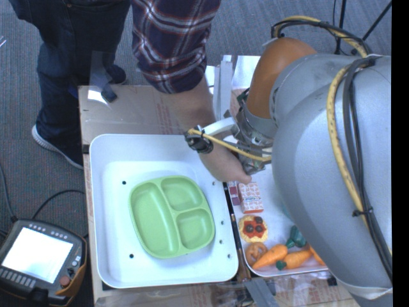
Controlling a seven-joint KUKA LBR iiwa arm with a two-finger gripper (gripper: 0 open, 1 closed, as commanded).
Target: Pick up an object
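Two shallow white bins sit side by side. The left bin (102, 171) holds one green three-compartment plate (171, 216), below and to the left of the gripper (252, 165). The right bin (281, 270) is largely covered by the grey arm (332, 171); visible below the gripper are one red-and-white carton (251, 197), one round toy pizza (253, 228), two carrots (286, 256) and, apparently, a tomato-like piece (256, 251). A person's hand (220, 158) in a plaid sleeve lies directly against the gripper, hiding it, so whether it grips anything cannot be told. The arm leans in from the right, orange band (278, 69) uppermost. One teach pendant (38, 256) lies far lower left.
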